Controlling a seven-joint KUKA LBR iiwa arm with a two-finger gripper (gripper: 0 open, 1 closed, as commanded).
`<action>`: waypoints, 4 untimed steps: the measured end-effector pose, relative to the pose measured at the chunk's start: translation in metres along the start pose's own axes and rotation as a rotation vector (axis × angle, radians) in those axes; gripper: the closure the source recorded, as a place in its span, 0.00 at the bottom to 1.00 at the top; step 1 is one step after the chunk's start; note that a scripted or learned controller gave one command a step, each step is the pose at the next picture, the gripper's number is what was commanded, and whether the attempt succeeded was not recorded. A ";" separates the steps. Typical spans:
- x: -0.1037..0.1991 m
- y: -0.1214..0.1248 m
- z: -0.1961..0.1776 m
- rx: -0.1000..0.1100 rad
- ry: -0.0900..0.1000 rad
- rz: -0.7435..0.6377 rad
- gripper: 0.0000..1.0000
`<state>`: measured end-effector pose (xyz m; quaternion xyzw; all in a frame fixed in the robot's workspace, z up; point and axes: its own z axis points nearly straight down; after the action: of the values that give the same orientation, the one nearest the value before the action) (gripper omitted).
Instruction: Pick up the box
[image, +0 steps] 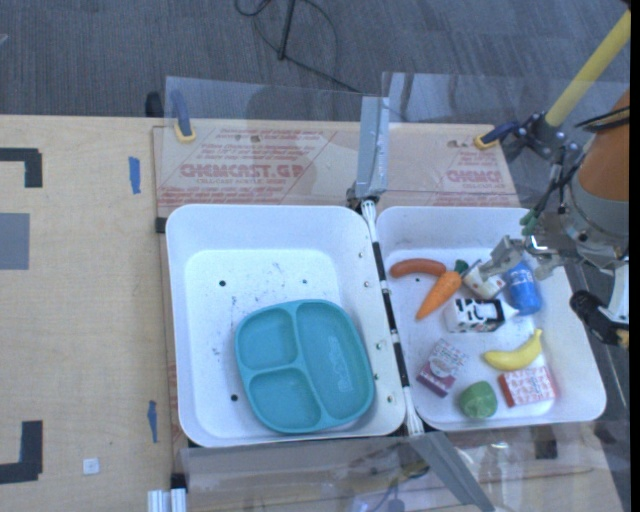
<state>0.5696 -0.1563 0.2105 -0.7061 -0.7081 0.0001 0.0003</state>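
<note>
- The wooden surface spreads well to the left of the tool and carries both bins.
- The left white bin sits well to the left of the tool, touching the right bin along a shared edge.
- The right white bin lies under the tool, and the grey arm with its orange band reaches in over its right rim.
- A teal divided plate rests in the left bin, far to the tool's lower left.
- The tool hangs low in the upper right part of the right bin; whether it is wide or narrow cannot be told, since its tips blur into the objects below.
- A blue can lies just right of the tool, close enough that contact cannot be judged.
- A black-and-white toy sits just below the tool.
- An orange carrot lies tilted just left of the tool, with a red sausage beyond it.
- A yellow banana lies below the tool, past the toy.
- The box, red with a white label, lies flat near the bin's lower right corner, well below the tool and just under the banana.
- A small reddish packet sits below and left of the tool.
- A green round fruit sits between the packet and the box, farthest below the tool.
</note>
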 end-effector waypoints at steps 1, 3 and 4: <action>0.015 -0.009 0.095 -0.041 -0.010 0.009 0.00; 0.056 -0.063 0.103 -0.073 -0.004 0.462 0.00; -0.017 -0.071 0.103 -0.060 0.001 0.397 0.00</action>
<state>0.4984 -0.1738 0.1073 -0.8316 -0.5546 -0.0211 -0.0203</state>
